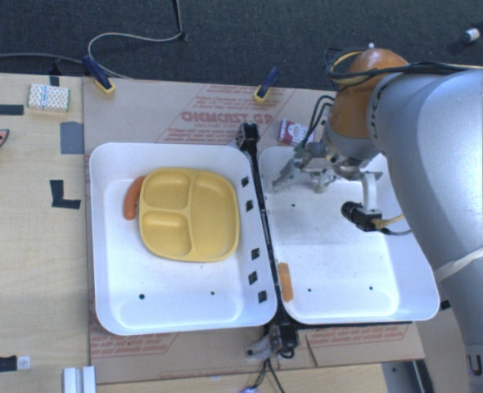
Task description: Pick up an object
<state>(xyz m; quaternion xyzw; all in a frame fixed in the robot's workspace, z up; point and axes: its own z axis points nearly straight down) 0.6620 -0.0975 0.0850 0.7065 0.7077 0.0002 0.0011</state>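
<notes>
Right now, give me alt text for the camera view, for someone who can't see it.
A grey robot arm's two-finger gripper hovers over the upper part of the right white bin, holding nothing. The left white bin holds a yellow divided plastic plate beside an orange carrot-shaped toy.

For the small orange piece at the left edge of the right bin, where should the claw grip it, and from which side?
Grip the small orange piece across its narrow middle, coming straight down from above. It lies flat and elongated along the right bin's left wall, so one finger would likely need to slip between it and the wall; coming in from the bin's open interior looks easier.
</notes>
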